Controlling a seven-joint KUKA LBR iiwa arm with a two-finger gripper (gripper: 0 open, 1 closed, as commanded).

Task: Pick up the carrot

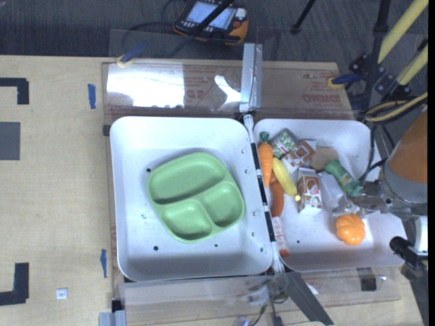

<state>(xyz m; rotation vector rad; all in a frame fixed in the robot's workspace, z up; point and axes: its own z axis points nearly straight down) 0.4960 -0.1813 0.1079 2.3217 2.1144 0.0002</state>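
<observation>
The carrot [266, 157] is orange with a green top and lies along the left wall of the right bin [319, 253], its top pointing to the far side. My gripper [366, 201] hangs at the right side of the same bin, just above and behind an orange round fruit [350, 229]. It is well to the right of the carrot, with several items lying between them. Nothing of the carrot is near the gripper.
Beside the carrot lie a yellow banana [284, 176] and a reddish-orange long item [276, 199]. Small cartons [309, 190] and a green bottle [340, 174] fill the bin's middle. The left bin [129, 148] holds a green divided plate [196, 195].
</observation>
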